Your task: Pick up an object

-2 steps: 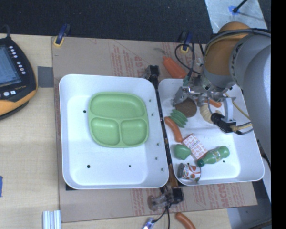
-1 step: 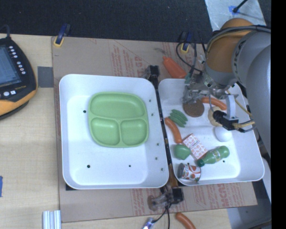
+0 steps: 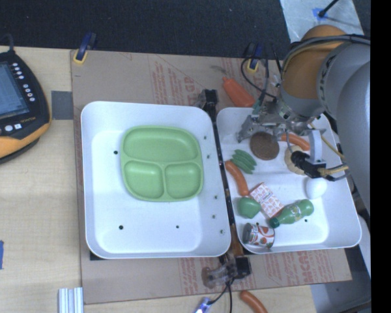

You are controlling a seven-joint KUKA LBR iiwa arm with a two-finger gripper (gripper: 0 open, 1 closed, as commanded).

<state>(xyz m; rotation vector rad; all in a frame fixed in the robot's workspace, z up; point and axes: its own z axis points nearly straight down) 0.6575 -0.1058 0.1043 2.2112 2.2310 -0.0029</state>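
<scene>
Presently the gripper (image 3: 264, 130) hangs over the brown disc (image 3: 266, 147), right bin (image 3: 342, 230) (upper centre-right of frame); finger state cannot be told.

Landmark = green divided plate (image 3: 161, 162), sitting in left white bin (image 3: 98, 175) on counter (image 3: 32, 214). Right of plate, across bin divider: right white bin (image 3: 339, 220) w/ toy food. Nearest plate: orange sausage (image 3: 237, 177), green pickle (image 3: 244, 161), green pepper (image 3: 249, 207). Further right: red/white packet (image 3: 267, 199), green bottle (image 3: 290, 213), small can (image 3: 258, 236), white egg (image 3: 316, 188), brown round patty (image 3: 266, 147). Tool (image 3: 264, 126) up-right of plate, over bin's far end just above patty; grey arm (image 3: 342, 83) w/ orange band. Far left of plate: tablet pendant (image 3: 10, 106).
</scene>
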